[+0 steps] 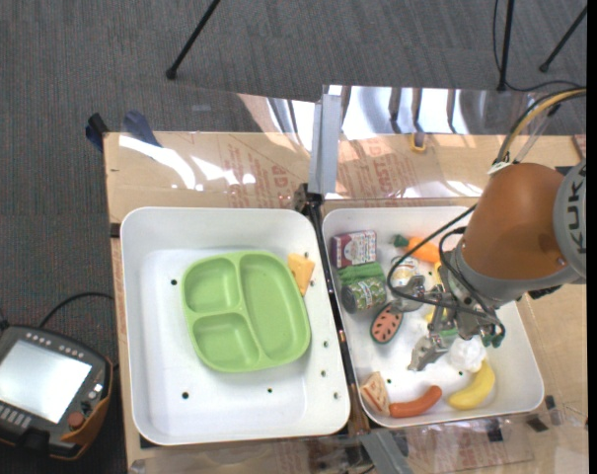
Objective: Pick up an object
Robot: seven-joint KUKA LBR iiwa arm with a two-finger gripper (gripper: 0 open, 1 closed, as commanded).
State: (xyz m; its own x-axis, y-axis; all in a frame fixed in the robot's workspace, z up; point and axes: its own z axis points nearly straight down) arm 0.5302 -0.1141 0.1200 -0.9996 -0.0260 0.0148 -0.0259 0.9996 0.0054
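My gripper hangs low over the middle of the right bin, under the orange wrist. A watermelon slice lies just to its left. A white crumpled object sits against its right side, and a banana lies below that. A sausage and a toast wedge rest near the bin's front edge. Farther back are a purple box, a green can and an orange carrot. I see nothing lifted off the bin floor.
The left bin holds a green divided plate with a yellow cheese wedge at its right edge. A teach pendant lies on the floor at the left. Tripod legs stand behind the bench.
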